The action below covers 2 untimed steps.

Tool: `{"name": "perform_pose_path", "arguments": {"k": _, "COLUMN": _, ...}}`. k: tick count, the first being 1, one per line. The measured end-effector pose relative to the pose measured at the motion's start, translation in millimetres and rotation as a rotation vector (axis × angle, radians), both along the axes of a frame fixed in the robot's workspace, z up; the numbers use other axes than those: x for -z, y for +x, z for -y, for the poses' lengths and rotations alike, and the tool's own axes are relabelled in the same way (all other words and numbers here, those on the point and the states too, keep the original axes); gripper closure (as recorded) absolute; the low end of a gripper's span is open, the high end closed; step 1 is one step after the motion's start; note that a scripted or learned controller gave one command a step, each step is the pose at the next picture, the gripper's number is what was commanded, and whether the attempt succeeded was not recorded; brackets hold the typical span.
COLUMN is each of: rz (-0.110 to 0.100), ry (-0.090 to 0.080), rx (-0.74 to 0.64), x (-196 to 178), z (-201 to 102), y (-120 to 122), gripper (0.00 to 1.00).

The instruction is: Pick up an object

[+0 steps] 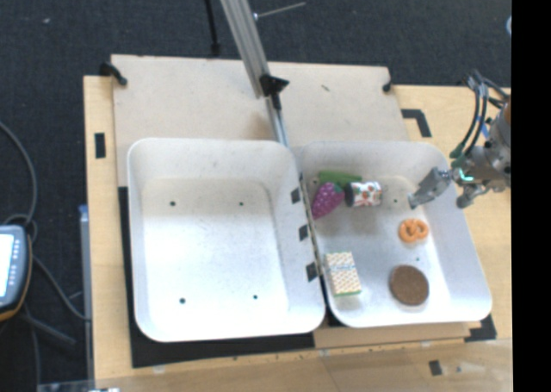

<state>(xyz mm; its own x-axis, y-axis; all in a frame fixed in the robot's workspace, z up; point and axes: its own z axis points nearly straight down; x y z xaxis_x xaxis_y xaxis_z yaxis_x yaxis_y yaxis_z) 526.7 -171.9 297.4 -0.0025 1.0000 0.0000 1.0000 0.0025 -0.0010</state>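
Camera view: gripper [445,189] sits at the right bin's [465,248] right edge, toward its back right corner, fingers spread open w/ nothing between them. One finger [428,187] points left over the bin floor; the other is partly cut off.

Closest item is the orange pretzel-shaped toy [414,230], near the right wall, just in front of the gripper. Brown disc [409,285] lies by the front right corner. Small can w/ red label [365,194] and purple grapes [326,199] sit along the back left, touching a green thing [338,178]. Patterned box [343,272] lies at the front left edge by the divider. Left bin [215,239] is alongside.

Best bet, imo: go for the pretzel toy; it stands apart from the rest. Centre over it, drop straight, close on the ring.

Wrist and arm mostly cut off at right. Green thing's shape hard to make out.
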Motion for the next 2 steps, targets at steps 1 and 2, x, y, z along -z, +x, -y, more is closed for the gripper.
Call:
{"name": "perform_pose_path", "arguments": {"k": 1, "rz": 0.004, "ry": -0.001, "rx": 0.001, "x": -2, "z": 0, "y": 1, "gripper": 0.0}}
{"name": "perform_pose_path", "arguments": {"k": 2, "rz": -0.003, "ry": -0.001, "rx": 0.004, "x": 60, "z": 3, "y": -3, "gripper": 0.0}}
